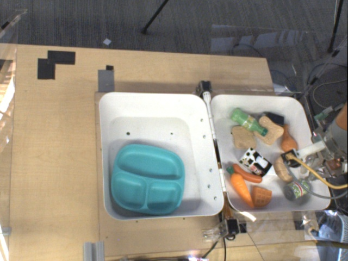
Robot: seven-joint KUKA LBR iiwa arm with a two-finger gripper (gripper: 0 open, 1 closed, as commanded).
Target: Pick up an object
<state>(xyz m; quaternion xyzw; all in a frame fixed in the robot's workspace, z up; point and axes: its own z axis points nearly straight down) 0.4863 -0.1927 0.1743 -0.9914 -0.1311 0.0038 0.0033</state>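
Two white bins (157,105); left of the divider one teal tray (147,178), right of it two carrots (242,189)

Even, fairly bright daylight is falling across the desk (60,162); strong glare is washing out the frame's left edge. The teal tray (147,178) is casting a soft shadow. Fine detail is looking slightly soft and grainy.

The right bin (220,145) is crowded with toy food; the left bin (147,110) has bare floor behind the teal divided plate (147,178).
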